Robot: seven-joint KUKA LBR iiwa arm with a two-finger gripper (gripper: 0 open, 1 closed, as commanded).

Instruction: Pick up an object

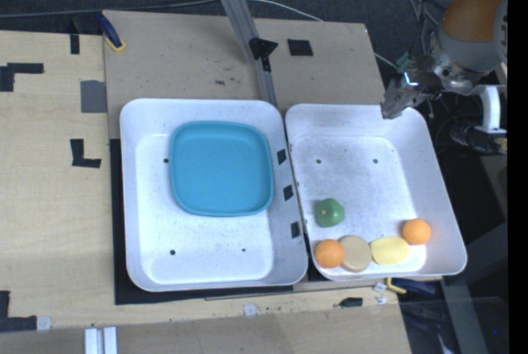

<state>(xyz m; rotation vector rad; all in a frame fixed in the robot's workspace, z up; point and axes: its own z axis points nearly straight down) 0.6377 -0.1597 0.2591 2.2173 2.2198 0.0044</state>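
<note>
The right bin point(363, 142) holds a small green round object point(330, 212) near its middle left. Along its front edge lie an orange ball point(329, 253), a beige disc point(355, 252), a yellow lemon-like piece point(389, 250) and a second orange ball point(417, 231). My gripper point(398, 101) hangs over the bin's far right corner, well away from all of them, with nothing seen in it. Whether it is open or shut cannot be told.
The left bin point(144, 212) carries a blue square plate point(221, 167). A slanted metal pole point(239, 10) rises behind the bins. Cables trail across the dark floor at the back right.
</note>
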